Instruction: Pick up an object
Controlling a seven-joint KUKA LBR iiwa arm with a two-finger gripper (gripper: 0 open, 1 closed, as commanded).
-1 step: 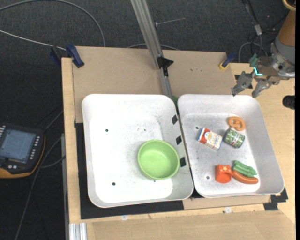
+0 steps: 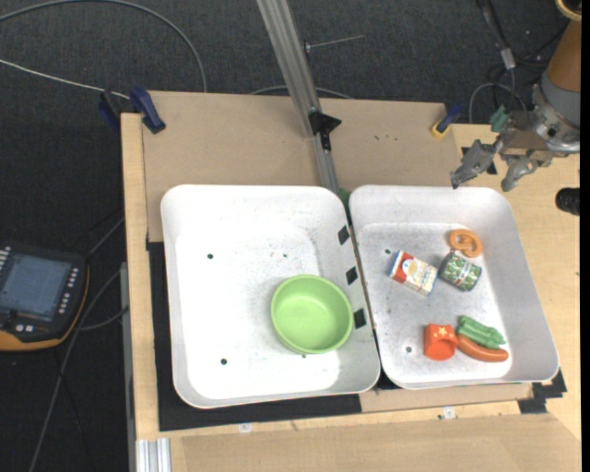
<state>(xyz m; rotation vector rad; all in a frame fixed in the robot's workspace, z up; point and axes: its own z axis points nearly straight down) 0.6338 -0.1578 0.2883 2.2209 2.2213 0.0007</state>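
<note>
I'm hovering my gripper, spread wide and empty, past the right bin's 1 o'clock rim. Targeting the carton at bin center: likely light, stiff, boxy, so I'm planning to pinch its flat long sides.

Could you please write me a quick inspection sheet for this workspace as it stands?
Surface: wooden bench bearing left bin and right bin, side by side.
Job's things: green bowl in left bin; pretzel, carton, can, red toy and green-and-orange toy in right bin.
Clutter: blue clamp at bench corner.
Grippers: gripper open, above right bin's far edge, holding nothing.
Cables: cables on dark floor.
Surroundings: handheld pendant at left; metal pole.
</note>
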